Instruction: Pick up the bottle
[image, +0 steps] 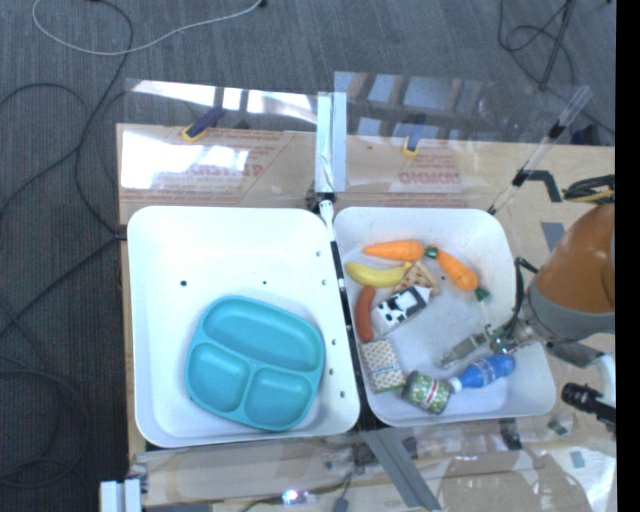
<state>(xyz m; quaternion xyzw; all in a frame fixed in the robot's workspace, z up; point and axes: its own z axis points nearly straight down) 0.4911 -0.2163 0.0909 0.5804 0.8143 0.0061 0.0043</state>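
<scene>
A small blue bottle (488, 371) with a white cap lies on its side near the front right corner of the right bin (520, 405), its cap pointing left toward a green can (428, 392). My gripper (474, 348) reaches in from the right, low in the bin, just behind the bottle and close to it. I cannot make out any contact between them. The grey arm with its orange band (588, 262) hangs over the bin's right rim.
The right bin also holds two carrots (395, 250), a banana (377, 273), a sausage (365, 312), a black-and-white toy (402, 304) and a cracker (381, 364). A blue divided plate (258, 362) lies in the left bin (160, 250).
</scene>
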